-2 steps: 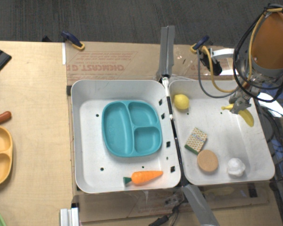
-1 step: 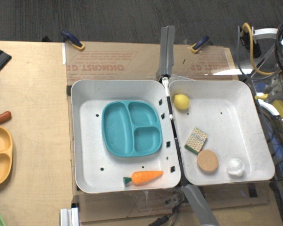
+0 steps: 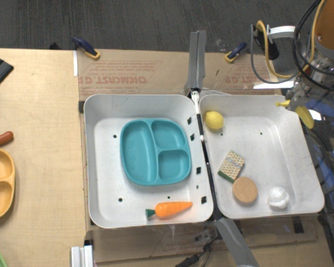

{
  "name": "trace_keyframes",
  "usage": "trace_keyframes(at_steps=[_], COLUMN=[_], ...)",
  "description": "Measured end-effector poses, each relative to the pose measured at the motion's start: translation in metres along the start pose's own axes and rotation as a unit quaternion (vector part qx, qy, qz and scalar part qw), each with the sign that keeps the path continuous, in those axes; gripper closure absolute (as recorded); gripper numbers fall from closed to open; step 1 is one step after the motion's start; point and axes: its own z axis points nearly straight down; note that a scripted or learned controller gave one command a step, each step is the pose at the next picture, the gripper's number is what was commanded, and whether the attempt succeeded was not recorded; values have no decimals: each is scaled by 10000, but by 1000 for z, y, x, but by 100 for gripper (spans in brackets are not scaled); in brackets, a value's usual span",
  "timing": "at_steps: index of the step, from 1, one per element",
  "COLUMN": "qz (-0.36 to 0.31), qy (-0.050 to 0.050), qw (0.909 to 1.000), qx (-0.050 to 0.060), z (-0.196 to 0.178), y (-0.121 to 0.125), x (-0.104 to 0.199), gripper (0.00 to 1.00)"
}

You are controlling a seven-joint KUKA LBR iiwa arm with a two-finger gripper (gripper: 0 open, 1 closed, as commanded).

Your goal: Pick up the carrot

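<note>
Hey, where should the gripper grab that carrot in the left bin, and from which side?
Grip the carrot across its thick orange middle, coming straight down from above. It lies flat on the left bin floor, green top pointing left, tip right, close to the near wall. Closing across its narrow width likely works best, though the wall leaves one finger little room.

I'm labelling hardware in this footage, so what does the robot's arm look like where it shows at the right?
The arm shows at the upper right: an orange band on a grey body, with a ribbed metallic ring below it. Black cables loop beside it, and a yellow cable curls past a white bracket to its left. The gripper's fingers cannot be made out.
</note>
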Motion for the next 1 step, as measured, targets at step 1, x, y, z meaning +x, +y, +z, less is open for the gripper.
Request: trace_keyframes(at_steps=[1], qz=[-481], qy=[-9], qw=[9988], qx=[-12], z=[53], y=[-3], x=[0], gripper=[100])
